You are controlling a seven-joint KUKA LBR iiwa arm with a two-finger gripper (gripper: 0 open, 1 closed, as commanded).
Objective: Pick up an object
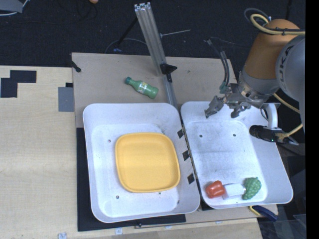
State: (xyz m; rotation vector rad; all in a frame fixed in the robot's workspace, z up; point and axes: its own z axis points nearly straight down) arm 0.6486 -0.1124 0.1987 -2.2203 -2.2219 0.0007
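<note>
My gripper (222,109) hangs over the far edge of the right bin (224,148), open, with nothing between its fingers. Its two dark fingers (213,107) spread apart and point down and left. At the near end of that bin lie a red-orange pepper (215,189), a small white block (232,190) and a green broccoli piece (252,187), close together in a row and well below the gripper. A yellow square plate (147,162) lies flat in the middle of the left bin (99,133).
A green bottle (142,87) lies on its side on the bench behind the left bin. A slanted aluminium rail (154,39) rises between the bins at the back. Black clips (187,155) sit along the seam between the bins.
</note>
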